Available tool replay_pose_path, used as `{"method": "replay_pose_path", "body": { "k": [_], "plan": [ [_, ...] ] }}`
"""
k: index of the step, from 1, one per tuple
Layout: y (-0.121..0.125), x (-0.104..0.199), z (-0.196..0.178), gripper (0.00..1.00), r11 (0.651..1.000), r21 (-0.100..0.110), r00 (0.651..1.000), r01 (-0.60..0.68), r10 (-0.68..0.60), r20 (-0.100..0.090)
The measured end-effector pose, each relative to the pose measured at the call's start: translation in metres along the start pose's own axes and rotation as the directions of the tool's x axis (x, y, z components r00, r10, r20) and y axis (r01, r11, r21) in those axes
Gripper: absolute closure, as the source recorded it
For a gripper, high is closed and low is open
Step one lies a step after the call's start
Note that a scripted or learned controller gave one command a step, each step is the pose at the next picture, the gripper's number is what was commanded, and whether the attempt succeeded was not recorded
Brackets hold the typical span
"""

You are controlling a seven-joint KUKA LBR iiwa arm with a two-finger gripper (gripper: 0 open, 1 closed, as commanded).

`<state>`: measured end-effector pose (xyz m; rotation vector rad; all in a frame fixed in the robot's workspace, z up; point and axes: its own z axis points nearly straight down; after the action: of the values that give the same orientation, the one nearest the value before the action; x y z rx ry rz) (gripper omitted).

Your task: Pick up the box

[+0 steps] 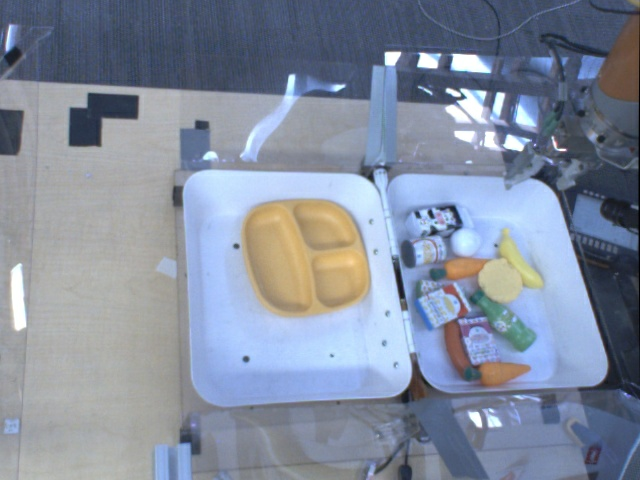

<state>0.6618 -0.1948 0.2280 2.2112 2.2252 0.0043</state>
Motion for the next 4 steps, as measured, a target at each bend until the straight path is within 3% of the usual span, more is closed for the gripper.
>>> {"method": "replay_pose_path", "body": {
  "k": [1,2,3,4],
  "plan": [
    [-0.013,0.042,0.104,0.0,0.999,-0.021,1.0,0.025,-0.025,0.004],
    [-0.019,0.082,0.117,0.0,0.993,-0.045,0.994,0.107,-0.106,0.021],
    [-0.045,0.092,0.117,0.0,0.998,-0.048,0.999,0.04,-0.039,0.012],
    [-0.133,0.103,0.138,0.0,0.987,-0.005,0.987,-0.159,0.159,-0.002]
  ]
}}
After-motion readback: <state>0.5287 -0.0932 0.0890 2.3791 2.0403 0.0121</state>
